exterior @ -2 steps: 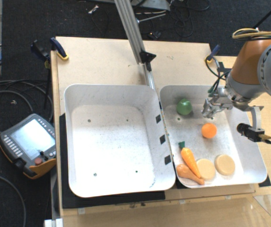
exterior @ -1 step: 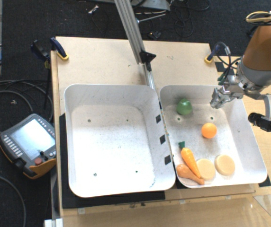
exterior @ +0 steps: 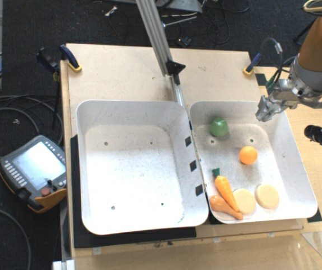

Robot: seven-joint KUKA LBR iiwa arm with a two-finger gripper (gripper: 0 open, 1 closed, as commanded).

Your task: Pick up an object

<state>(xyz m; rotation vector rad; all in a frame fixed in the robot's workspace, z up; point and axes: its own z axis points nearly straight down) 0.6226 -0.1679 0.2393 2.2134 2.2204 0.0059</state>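
White bins sit side by side: the left bin (exterior: pixel 130 162) and the right bin (exterior: pixel 287 145), which holds the items. The gripper (exterior: pixel 266 110) hovers over the right bin's far edge; whether it grips anything cannot be told. Approach step: next, descend on one item, perhaps the green ball (exterior: pixel 219 127), orange ball (exterior: pixel 248 155) or carrot (exterior: pixel 227 189).
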